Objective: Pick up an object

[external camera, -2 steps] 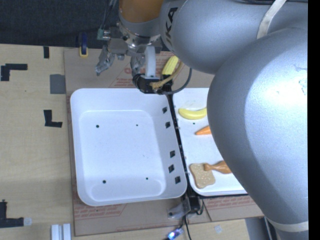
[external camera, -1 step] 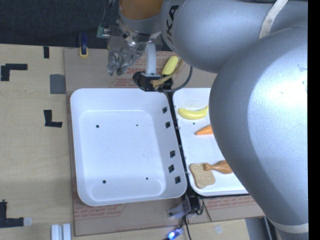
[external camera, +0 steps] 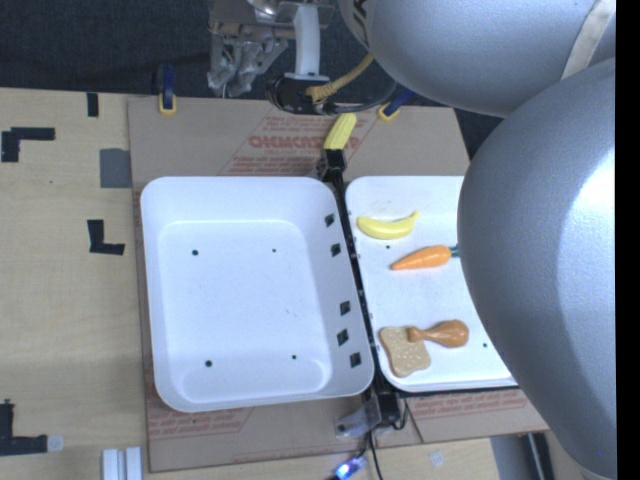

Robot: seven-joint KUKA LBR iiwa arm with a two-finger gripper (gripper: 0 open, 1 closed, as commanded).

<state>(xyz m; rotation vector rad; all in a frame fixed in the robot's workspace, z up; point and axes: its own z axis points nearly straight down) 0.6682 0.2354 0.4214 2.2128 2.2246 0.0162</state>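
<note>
A: Where is everything relative to the right bin (external camera: 500,376)?

B: The arm (external camera: 540,168) covers its right part. The left bin (external camera: 165,268) touches it. The gripper (external camera: 240,63) hangs beyond both, fingers unclear. Inside lie bread (external camera: 404,351), drumstick (external camera: 440,334), banana (external camera: 387,226), carrot (external camera: 421,258).

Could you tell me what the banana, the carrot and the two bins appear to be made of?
The small yellow banana and the orange carrot look like moulded plastic toy food: uniform colour and smooth surfaces with a slight sheen. The two shallow white bins seem to be thin formed plastic, judging by their rounded corners and soft gloss, though the look leaves that open.
</note>
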